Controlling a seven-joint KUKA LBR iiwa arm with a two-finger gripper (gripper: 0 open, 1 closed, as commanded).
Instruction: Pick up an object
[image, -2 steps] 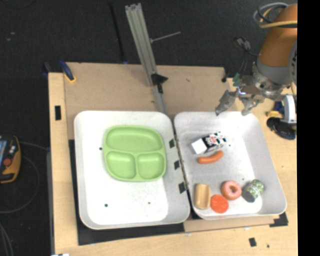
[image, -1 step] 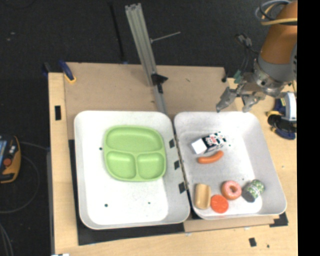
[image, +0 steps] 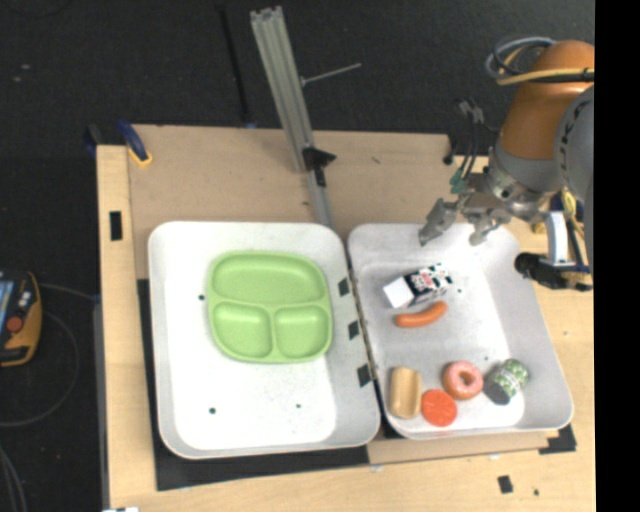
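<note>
The right bin (image: 520, 300) holds several small items. A white toy car (image: 420, 285) lies near its middle, with a sausage (image: 420, 317) just below it. Along the front sit a tan bread piece (image: 403, 391), a red tomato (image: 438, 408), a pink donut (image: 462, 379) and a grey-green ball (image: 507, 380). My gripper (image: 458, 224) hangs over the bin's far edge, above and to the right of the toy car. Its two fingers (image: 434, 222) are spread apart with nothing between them.
The left bin (image: 180, 400) carries a green divided plate (image: 270, 306). A grey metal post (image: 290, 110) slants up from the gap between the bins at the back. The arm's orange band (image: 545, 95) is at the upper right.
</note>
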